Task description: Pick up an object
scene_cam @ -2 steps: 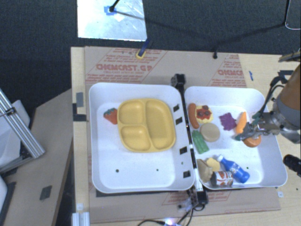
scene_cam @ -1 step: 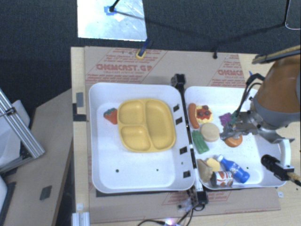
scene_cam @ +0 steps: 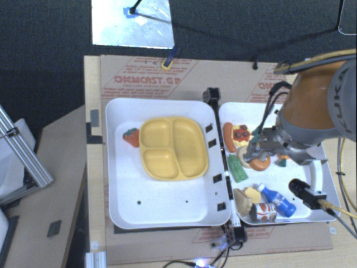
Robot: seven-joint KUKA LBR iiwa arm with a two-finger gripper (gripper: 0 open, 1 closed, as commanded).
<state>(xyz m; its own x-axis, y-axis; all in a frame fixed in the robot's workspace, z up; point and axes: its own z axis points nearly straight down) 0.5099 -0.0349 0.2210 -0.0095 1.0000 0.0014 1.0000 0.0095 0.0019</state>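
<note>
Camera view: I have the pincer (scene_cam: 257, 152) low in the right bin (scene_cam: 329, 205), over the toy food pile beside a hot dog (scene_cam: 228, 136) and pizza slice (scene_cam: 242, 134). Can't tell pincer state, wrist hides it. Nearest target looks like the orange piece (scene_cam: 260, 163) under it. Advice: centre on one item, avoid the green strip (scene_cam: 236, 170), lift straight. Left bin (scene_cam: 120, 205) holds a yellow tray (scene_cam: 170, 148).

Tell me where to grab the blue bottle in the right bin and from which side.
Grip the blue bottle across the middle of its body, coming straight down from above. It lies on its side, slanted, white cap toward the bin's centre, with a can close beside it, so sideways approaches look crowded.
</note>
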